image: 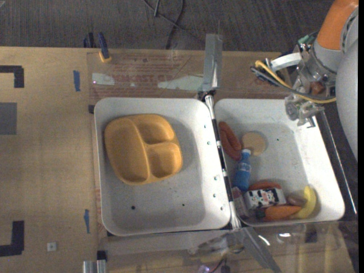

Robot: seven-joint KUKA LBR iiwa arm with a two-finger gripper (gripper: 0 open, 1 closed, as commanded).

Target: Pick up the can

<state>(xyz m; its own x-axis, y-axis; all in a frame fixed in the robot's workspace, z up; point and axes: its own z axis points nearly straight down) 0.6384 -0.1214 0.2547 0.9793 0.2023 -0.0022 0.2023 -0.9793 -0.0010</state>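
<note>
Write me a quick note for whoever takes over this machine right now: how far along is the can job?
Claw: over the far right corner of the right shallow white bin, apart from the can.
Round tan-topped can: resting in that bin, beside the red-brown sausage, just beyond the small blue bottle.
Done: nothing yet; the can is not lifted.
Left: bring the claw over the can, grip it, lift.

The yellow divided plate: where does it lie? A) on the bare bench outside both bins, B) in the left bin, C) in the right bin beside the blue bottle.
B: the yellow divided plate rests on the floor of the left bin, apart from the blue bottle.
</note>
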